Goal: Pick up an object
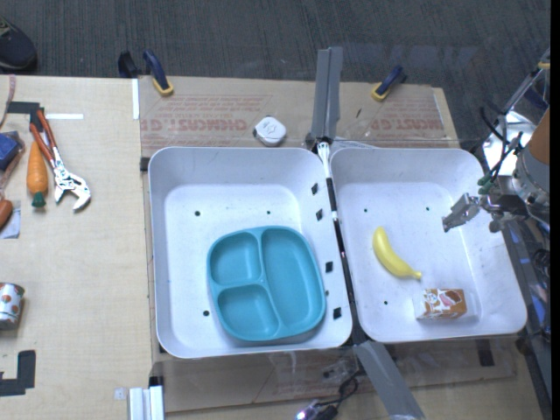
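A yellow banana [395, 254] lies near the middle of the right bin [411, 178]. Close to that bin's front right corner sits a small brown and white carton [442, 304]. A teal divided plate [262, 283] rests in the left bin [175, 261]. My gripper [477, 215] hangs over the right bin's right side, above and to the right of the banana and apart from it. Its fingers [458, 211] are spread open with nothing between them.
A grey divider bar [327, 94] runs between the bins at the back. A round white tape measure [270, 130] lies behind the left bin. A wrench [61, 173] and an orange-handled tool [36, 171] rest on the bench at far left. Clamps [157, 73] hold the back edge.
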Available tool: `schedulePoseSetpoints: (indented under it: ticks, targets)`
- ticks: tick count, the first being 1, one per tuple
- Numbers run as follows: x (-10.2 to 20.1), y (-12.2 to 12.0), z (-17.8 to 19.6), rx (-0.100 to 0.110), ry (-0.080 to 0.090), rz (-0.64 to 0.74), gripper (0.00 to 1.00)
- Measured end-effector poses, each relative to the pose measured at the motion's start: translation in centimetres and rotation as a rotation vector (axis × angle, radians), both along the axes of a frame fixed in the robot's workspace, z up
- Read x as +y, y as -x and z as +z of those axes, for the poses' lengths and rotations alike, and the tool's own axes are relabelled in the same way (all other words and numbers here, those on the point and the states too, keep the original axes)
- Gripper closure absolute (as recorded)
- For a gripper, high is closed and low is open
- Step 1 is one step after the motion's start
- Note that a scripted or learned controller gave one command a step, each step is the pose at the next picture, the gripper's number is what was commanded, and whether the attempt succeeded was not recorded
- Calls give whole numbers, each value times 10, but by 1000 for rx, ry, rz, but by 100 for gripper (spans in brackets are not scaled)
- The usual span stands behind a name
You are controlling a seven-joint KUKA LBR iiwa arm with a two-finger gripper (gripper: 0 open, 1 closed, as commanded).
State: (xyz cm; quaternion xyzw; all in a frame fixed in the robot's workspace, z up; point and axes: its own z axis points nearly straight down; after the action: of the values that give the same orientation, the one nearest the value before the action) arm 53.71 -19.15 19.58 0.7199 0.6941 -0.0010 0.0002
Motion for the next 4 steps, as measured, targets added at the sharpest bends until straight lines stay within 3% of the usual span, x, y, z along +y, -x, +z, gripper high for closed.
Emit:
schedulePoseSetpoints:
  ticks: [1,2,3,4]
  targets:
    - [-6,-7,31,0,0,-74,0]
    - [37,50,-63,3,-2,-101,0]
    - [-14,60,-105,2,-6,-31,0]
    - [-15,59,-96,1,-4,-34,100]
